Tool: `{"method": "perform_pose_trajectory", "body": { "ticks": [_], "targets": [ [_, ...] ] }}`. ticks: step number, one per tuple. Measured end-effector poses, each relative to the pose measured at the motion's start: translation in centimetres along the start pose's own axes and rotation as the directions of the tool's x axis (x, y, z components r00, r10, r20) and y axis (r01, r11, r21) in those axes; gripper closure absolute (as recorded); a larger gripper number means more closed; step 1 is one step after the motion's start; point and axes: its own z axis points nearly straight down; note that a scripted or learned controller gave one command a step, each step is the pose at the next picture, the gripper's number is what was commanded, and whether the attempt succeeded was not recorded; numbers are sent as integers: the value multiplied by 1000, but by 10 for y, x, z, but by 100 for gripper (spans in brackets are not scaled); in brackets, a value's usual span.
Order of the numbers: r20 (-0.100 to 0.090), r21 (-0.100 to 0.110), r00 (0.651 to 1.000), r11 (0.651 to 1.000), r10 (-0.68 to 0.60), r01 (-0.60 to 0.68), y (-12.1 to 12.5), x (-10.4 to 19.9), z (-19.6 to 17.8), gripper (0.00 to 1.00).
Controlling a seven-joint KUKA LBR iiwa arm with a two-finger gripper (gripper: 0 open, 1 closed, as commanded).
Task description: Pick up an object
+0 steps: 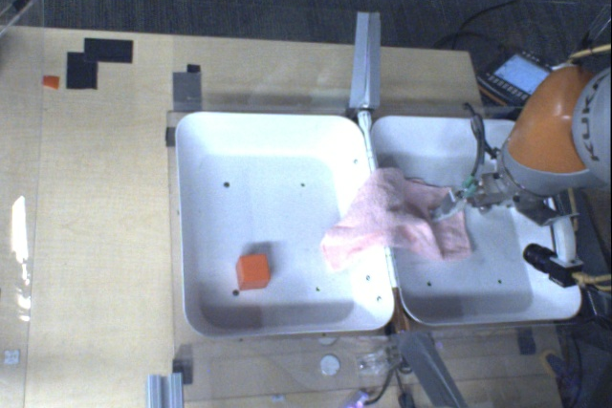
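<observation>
A pink cloth (387, 223) lies draped over the wall between the two bins, one end in the left bin and the larger part in the right bin. Its right part is drawn up into a peak at my gripper (452, 205), which is down in the right bin (497, 296) and shut on that bunched edge of the cloth. The cloth runs taut from the divider toward the gripper. An orange cube (253, 271) rests on the floor of the left bin (239, 167), near its front left, far from the gripper.
The arm's orange band (550, 129) hangs over the right bin's far right side. A grey bracket (365, 62) stands behind the divider. Black and orange markers (91, 62) lie on the bench at the far left.
</observation>
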Motion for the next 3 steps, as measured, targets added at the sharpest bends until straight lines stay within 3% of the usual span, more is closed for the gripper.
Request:
{"method": "perform_pose_trajectory", "body": {
  "ticks": [1, 2, 3],
  "targets": [
    [1, -2, 994, 994, -113, 113, -20, 37, -1, 0],
    [-4, 6, 977, 977, -214, 214, -52, 53, -45, 0],
    [0, -1, 955, 955, -296, 296, 27, 48, 0, 0]
  ]
}}
